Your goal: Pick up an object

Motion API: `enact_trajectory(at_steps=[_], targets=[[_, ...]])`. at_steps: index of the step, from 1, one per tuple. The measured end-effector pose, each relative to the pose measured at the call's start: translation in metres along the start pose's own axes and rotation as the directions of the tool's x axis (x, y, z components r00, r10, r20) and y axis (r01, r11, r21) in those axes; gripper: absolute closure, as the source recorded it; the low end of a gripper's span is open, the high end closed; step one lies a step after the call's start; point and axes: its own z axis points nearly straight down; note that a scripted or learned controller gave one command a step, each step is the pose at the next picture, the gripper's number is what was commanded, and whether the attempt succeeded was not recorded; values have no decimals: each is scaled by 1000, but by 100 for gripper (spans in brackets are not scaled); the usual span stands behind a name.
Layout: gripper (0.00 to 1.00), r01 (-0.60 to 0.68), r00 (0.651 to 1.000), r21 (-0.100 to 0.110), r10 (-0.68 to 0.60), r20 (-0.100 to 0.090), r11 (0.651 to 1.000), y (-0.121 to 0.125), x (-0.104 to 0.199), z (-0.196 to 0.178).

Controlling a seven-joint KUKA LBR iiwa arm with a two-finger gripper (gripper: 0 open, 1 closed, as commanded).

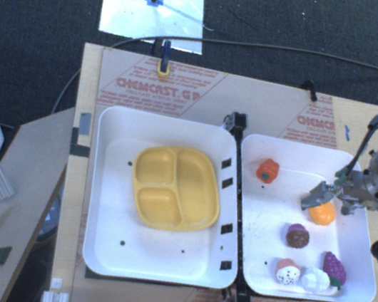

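Two-finger grey gripper, can't tell its grip, sits touching the small orange round fruit near the right white bin's far wall.

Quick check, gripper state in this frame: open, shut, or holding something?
Gripper: cannot be told. It sits in the right bin, right against the orange piece.

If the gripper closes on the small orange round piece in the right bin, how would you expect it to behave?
The orange round piece looks smooth and ball-like, so it may roll or squirt aside on the flat white bin floor. It seems small and probably light. The gripper is right at it, leaving little margin.
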Motion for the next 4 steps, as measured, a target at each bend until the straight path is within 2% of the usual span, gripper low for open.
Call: enact_trajectory(at_steps=[1, 4], targets=[[0, 3, 1000, -11, -3, 2, 1000, 2, 0, -5], [0, 0, 1000, -8, 0, 1, 1000, 7, 11, 168]])
